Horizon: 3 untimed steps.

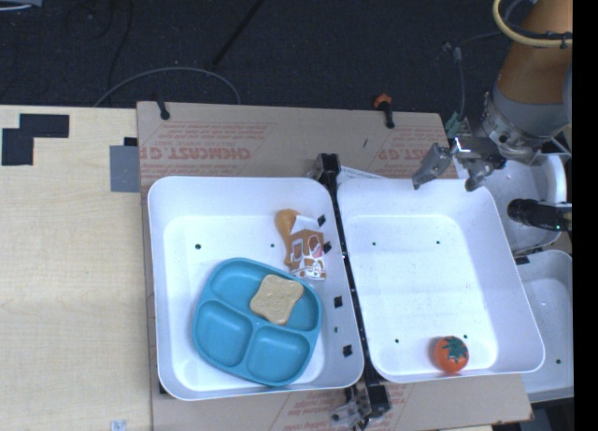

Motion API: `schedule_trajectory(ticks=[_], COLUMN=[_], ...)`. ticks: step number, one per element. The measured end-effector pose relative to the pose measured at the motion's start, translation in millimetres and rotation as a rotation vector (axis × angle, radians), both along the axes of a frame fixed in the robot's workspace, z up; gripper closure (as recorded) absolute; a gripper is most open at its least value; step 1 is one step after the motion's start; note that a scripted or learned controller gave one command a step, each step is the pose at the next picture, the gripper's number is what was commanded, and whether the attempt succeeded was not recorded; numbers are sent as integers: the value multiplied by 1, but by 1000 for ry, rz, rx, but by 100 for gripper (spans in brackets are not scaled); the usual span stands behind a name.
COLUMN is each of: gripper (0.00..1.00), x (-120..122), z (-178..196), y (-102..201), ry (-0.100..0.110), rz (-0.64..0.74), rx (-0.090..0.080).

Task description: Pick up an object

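Observation:
My gripper [452, 169] hangs over the far rim of the right bin [495, 233], fingers spread open with nothing between them. A small orange-red tomato-like ball [449, 353] lies in the right bin's near corner, far from the gripper. In the left bin [173, 233] sits a blue divided plate [229, 336] with a slice of toast [277, 299] on it. Beyond the plate lie a brown chicken-leg shape [285, 224] and a small printed carton [307, 255].
The two bins meet along a black divider [341, 270] with clips. Cardboard [280, 144] lies under the bins, with a pale wooden surface [65, 270] to the left. Cables cross the dark floor behind the bench.

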<state>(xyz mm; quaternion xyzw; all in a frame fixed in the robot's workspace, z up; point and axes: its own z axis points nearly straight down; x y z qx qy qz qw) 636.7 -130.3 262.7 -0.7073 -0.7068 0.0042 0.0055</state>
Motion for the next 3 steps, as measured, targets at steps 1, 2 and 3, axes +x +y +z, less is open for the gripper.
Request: schedule_trajectory(ticks=[1,2,3], gripper=[0,0,0], x=[2,2,2], z=[6,-57,-103], y=[0,4,11], ry=[-11,-7,-8], rz=[1,2,2], rx=[-1,-1,-1])
